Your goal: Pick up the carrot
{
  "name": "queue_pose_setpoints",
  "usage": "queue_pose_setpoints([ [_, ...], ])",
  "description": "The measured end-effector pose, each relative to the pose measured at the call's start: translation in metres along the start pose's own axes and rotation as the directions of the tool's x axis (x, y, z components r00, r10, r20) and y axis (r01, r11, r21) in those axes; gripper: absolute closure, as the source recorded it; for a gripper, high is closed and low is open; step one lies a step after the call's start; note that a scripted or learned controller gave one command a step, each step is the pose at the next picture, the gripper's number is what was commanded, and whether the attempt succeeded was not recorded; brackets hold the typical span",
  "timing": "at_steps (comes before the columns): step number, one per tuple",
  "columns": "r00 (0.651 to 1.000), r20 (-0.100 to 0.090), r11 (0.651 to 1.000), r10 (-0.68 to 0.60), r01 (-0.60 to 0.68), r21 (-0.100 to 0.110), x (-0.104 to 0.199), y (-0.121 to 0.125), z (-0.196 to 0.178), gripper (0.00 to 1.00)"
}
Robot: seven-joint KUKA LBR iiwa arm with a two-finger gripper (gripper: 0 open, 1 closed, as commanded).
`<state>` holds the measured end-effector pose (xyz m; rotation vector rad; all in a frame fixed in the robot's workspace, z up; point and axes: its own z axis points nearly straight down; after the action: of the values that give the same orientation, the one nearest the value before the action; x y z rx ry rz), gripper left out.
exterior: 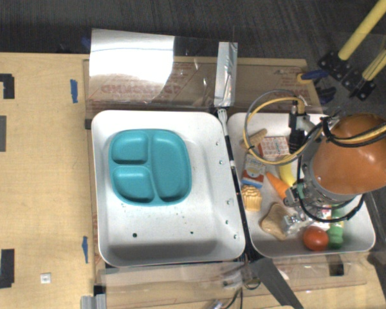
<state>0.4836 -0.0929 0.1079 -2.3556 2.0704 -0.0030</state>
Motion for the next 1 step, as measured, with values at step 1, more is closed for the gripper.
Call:
queue_pose_setpoints([
  [1, 0.978, 0.002, 0.978, -0.21, 0.21, -0.001, 0.0201, -0.0228, -0.0538, 1.0],
])
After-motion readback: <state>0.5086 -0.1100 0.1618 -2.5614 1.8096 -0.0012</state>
